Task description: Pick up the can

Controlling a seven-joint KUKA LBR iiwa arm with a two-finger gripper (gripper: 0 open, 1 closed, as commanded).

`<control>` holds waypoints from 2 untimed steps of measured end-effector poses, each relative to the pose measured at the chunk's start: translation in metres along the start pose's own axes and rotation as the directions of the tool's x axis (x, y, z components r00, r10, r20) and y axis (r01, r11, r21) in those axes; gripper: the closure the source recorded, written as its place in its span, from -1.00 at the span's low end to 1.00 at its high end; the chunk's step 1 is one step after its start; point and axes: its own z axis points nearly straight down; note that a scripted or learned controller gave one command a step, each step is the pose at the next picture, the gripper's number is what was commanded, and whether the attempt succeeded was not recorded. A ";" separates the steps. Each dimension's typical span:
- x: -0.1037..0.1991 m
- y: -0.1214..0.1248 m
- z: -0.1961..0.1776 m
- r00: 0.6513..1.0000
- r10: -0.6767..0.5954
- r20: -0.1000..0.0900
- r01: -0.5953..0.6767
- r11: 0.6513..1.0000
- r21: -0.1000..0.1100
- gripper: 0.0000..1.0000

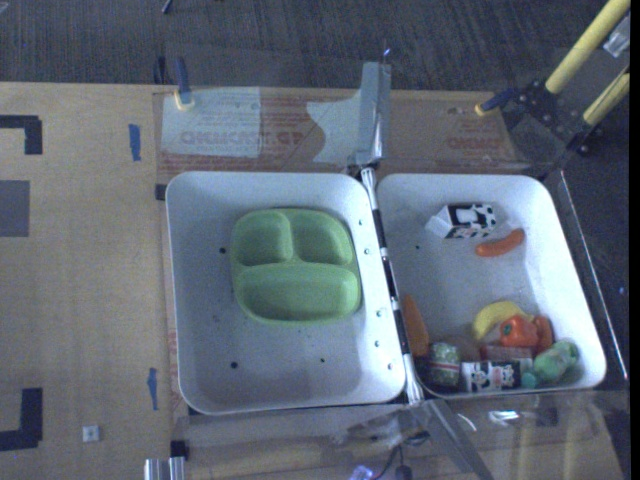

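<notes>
Right bin (560,268): can (445,361), small, greenish label, crowded against the near wall among toys; far half lies open.

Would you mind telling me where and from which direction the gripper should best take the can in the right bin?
Likely from above, across the round sides of the can; it sits by the bin wall with a carrot and carton close alongside.

Matt green plastic tray (296,264), white speckled bins (200,298) (plastic, apparently), on a smooth wooden bench (80,288).
</notes>
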 end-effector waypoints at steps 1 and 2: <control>-0.001 0.002 -0.013 1.000 -0.002 0.010 0.002 1.000 -0.004 1.00; -0.002 0.003 -0.026 1.000 -0.004 0.020 0.004 1.000 -0.009 1.00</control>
